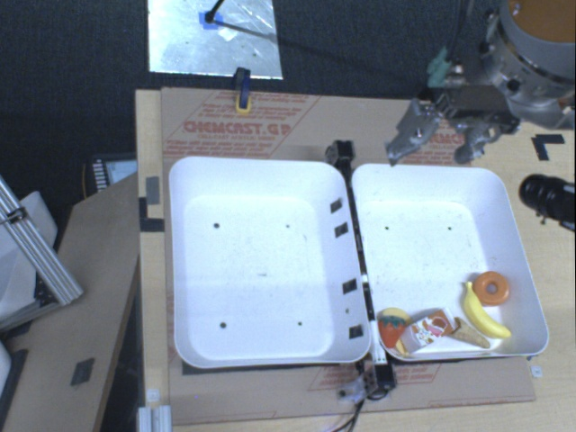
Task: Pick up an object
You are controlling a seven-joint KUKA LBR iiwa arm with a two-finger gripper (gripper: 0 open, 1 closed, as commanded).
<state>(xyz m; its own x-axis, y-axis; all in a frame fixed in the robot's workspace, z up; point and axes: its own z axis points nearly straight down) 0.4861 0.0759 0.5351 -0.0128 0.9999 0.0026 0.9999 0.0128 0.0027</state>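
A: Where is the gripper (436, 144)?

B: Up at the far edge of the right bin (504, 196), hanging above its back rim near the upper right of the view. The grey arm (531, 52) with its orange band comes in from the right above it.

A: Is it grasping anything?

B: No. Its two fingers (409, 138) stand spread apart, released, with bare cardboard showing between them.

A: And the things to pick?

B: All of them lie in the near right corner of the right bin, well apart from the gripper, across the bin's bare floor. A yellow banana (481, 313) curves along the right side. An orange ring (491, 287), like a small doughnut, sits just beside the banana's upper end, touching or nearly so. To the left of the banana lies a white packet (428, 328) with red print, and against the bin's near left wall is an orange and red round toy (392, 326), close to the packet. A small tan wedge (469, 336) lies between the packet and the banana.

A: What about the other side?

B: The left bin (180, 241) sits against the right one, joined by a row of black clips (346, 259) along the seam. Both rest on a sheet of printed cardboard (243, 120) on the tabletop (99, 268)
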